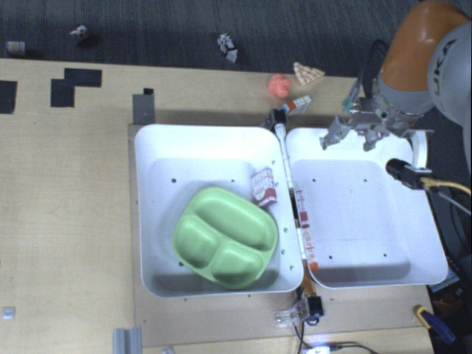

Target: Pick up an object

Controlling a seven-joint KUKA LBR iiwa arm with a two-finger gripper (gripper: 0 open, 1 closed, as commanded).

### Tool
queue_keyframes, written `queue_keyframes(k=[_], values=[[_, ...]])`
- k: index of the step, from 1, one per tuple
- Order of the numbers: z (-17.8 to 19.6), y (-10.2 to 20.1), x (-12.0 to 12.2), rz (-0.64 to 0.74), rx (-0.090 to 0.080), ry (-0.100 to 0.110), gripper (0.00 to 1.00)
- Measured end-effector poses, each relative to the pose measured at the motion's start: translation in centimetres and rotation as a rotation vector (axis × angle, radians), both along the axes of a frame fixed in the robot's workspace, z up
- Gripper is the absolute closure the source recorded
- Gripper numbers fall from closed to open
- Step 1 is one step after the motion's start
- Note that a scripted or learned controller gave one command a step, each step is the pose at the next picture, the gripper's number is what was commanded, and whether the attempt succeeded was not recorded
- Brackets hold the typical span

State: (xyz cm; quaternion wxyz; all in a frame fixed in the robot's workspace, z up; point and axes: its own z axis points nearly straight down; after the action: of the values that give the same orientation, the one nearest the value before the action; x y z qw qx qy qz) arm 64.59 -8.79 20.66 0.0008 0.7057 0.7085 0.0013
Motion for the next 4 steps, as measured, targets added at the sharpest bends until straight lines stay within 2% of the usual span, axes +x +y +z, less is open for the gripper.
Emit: queue_keyframes(k=[1,2,3,4], values=[[-11.7,0.4,-3.1,-0.002,-0.001,-0.001,0.00],[-10.6,0.5,-3.0,-0.001,0.000,-0.005,1.00],[-2.5,-9.2,2.0,-0.003,-0.004,-0.006,1.00],[5.2,-0.7,2.4,0.002,0.001,-0.005,1.00]])
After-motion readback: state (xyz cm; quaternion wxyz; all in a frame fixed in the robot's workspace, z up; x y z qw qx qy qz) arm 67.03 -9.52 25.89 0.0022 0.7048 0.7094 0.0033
